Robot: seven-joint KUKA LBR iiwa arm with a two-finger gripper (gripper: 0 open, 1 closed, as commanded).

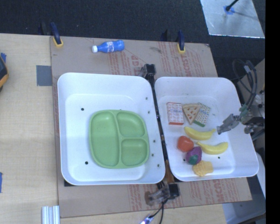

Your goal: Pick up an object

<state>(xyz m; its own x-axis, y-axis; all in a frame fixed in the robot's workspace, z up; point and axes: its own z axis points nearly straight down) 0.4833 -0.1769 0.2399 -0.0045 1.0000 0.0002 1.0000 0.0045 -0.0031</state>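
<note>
From above, two white bins sit side by side. The left bin holds one green divided plate. The right bin holds two yellow bananas, one red tomato, one purple-and-green toy vegetable, one yellow corn piece, one pizza slice and two printed cards. The gripper hangs over the right bin's right side, grasping nothing, just right of the upper banana; whether it is released or clenched, I cannot tell.

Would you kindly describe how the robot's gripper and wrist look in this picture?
The gripper is a slim grey metal piece with a narrow tip. Behind it sits darker hardware with a small green part, and dark cables loop above it.
</note>
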